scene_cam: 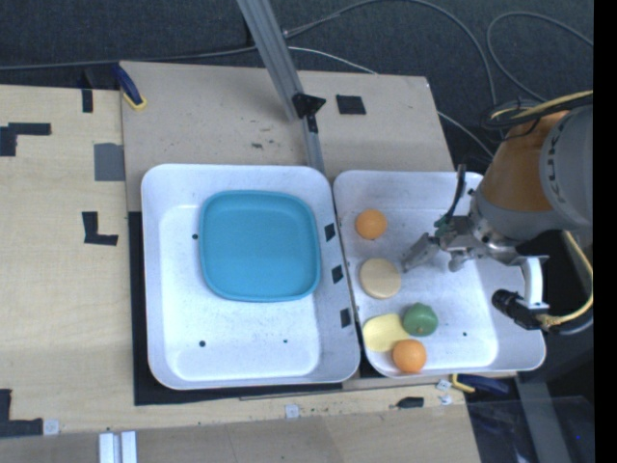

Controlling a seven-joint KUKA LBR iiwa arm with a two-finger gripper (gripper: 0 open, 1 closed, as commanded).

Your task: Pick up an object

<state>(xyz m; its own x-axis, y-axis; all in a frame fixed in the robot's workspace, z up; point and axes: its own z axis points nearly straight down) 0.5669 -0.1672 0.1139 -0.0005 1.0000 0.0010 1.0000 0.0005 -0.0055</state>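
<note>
The right bin [482, 196] holds an orange ball [370, 225] near its back left, a cream round piece [380, 278] in the middle left, and a yellow piece [382, 332], a green ball [419, 318] and another orange ball [409, 356] at the front. My gripper [431, 253] hangs over the middle of this bin, just right of the cream piece, pointing left. Its fingers stand apart with nothing between them.
A blue square plate [259, 244] lies in the left bin [174, 355]. A grey metal pole [280, 56] slants across the back toward the gap between the bins. Cables lie on the dark floor at the back right.
</note>
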